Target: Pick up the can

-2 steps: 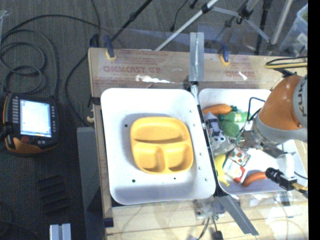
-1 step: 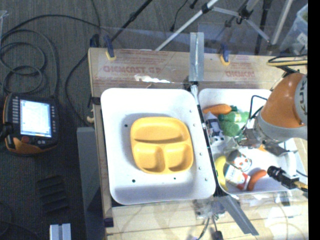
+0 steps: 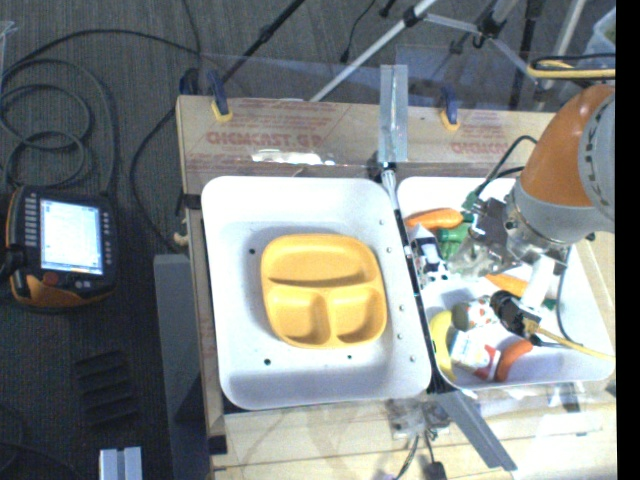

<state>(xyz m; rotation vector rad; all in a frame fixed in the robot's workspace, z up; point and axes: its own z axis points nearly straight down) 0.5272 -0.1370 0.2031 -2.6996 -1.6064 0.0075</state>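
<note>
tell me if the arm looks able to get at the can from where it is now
Probably yes, but it is tight. The can lies low in the right bin, just below the gripper, with its top side open. A carrot and other items crowd against it.

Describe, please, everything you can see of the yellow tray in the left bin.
The tray is a yellow-orange, rounded rectangle, seemingly moulded plastic, with a raised rim. Ridges split it into three compartments: one long one across the far side and two smaller ones side by side nearer the camera. All three look bare. It lies flat and upright near the middle of the left bin, slightly turned against the bin's edges, resting on the floor apart from the walls.
</note>
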